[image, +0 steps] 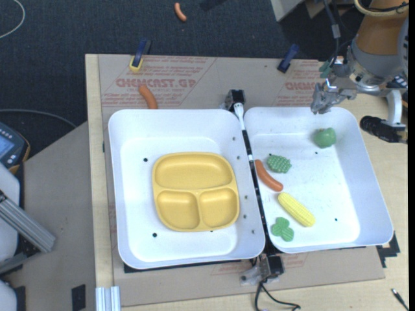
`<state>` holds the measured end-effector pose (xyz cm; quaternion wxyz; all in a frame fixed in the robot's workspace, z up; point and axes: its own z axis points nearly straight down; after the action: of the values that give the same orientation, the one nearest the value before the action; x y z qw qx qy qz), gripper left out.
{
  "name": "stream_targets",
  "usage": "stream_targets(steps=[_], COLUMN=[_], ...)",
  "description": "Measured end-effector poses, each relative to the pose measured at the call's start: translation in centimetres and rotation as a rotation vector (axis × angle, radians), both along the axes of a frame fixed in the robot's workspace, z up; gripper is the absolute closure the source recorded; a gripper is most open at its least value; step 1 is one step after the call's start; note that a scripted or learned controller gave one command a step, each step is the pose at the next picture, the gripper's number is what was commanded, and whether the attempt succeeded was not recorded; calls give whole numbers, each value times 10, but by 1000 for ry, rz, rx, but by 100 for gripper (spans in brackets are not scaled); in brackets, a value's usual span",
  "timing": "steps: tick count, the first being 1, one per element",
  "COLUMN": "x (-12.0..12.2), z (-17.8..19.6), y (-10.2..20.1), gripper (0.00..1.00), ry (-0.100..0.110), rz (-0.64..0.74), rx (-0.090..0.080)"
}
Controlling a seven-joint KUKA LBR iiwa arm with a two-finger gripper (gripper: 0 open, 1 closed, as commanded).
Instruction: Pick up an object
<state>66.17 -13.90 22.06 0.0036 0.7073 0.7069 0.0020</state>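
Note:
My gripper (320,106) hangs over the far edge of the right bin (363,173), above and just behind a round green toy vegetable (325,137). Nothing shows between its fingers. Lower in the same bin lie a bumpy green piece (279,164), an orange-red sausage (268,175) against the left wall, a yellow corn cob (296,209) and a small green broccoli piece (282,229). In the left bin (126,173) sits a yellow divided plate (194,190).
An orange sausage (148,96) lies on the cardboard behind the left bin, and another (180,11) on the dark floor beyond. Clamps (138,56) (288,58) hold the board's far edge. The arm's grey and orange body (382,31) fills the top right.

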Motion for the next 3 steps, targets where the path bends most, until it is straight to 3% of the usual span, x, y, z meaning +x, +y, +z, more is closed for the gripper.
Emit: stream_targets(steps=[1, 3], x=[1, -77], z=[5, 13], y=[0, 74], gripper=[100, 100], ry=[4, 12], rz=[1, 4], rx=[1, 5])
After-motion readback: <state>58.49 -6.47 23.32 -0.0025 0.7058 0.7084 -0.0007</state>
